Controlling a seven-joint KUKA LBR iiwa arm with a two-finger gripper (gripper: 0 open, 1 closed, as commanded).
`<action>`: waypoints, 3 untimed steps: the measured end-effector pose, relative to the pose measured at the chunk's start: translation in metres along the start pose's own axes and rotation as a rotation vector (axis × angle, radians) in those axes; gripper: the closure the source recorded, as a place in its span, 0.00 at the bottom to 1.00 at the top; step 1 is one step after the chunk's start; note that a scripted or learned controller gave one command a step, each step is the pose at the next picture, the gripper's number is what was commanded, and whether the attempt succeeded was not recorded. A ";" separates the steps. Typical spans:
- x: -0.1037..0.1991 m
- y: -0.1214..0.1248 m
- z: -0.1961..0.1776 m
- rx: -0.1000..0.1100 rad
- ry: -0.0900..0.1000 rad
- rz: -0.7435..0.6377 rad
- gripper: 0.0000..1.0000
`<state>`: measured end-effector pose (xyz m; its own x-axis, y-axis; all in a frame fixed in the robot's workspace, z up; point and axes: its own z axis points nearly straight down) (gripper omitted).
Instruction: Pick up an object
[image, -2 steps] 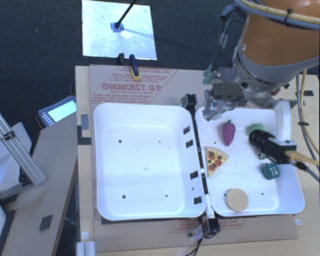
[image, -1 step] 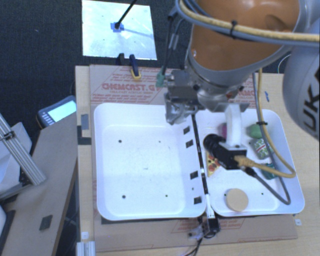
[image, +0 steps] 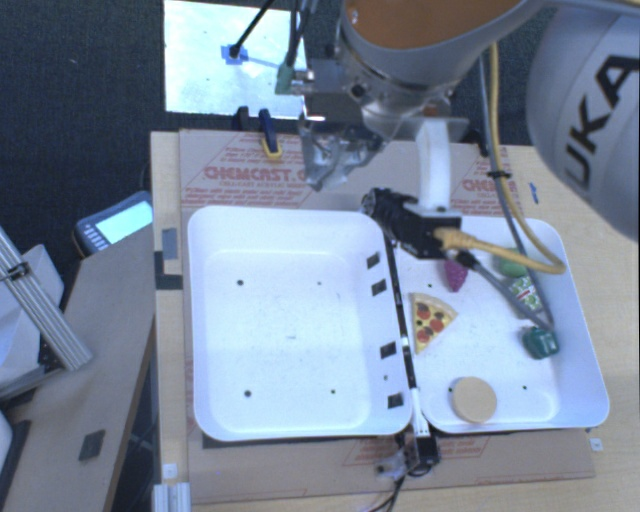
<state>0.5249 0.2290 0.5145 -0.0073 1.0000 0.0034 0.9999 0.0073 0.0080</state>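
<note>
My gripper (image: 335, 165) hangs high over the bench, above the back rim of the left bin (image: 215, 300), and nothing shows in it. The right bin (image: 580, 385) holds the loose objects. A pizza slice toy (image: 432, 322) lies near the divider. A round tan disc (image: 473, 400) rests toward the front. A dark green block (image: 540, 343) sits to the right, with a green and white tube (image: 521, 291) just behind it. A magenta piece (image: 456, 274) lies at the back, partly under the yellow cable.
A brown board (image: 240, 170) lies under both bins. A small yellow and black clamp (image: 268, 135) sits behind the left bin. A grey side table (image: 90, 330) stands to the left.
</note>
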 end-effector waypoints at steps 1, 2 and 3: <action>-0.002 -0.002 0.003 0.006 -0.002 0.002 0.00; -0.002 -0.002 0.003 0.006 -0.002 0.002 0.00; -0.002 -0.002 0.003 0.006 -0.002 0.002 0.00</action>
<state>0.5234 0.2270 0.5118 -0.0058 1.0000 0.0010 1.0000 0.0058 0.0017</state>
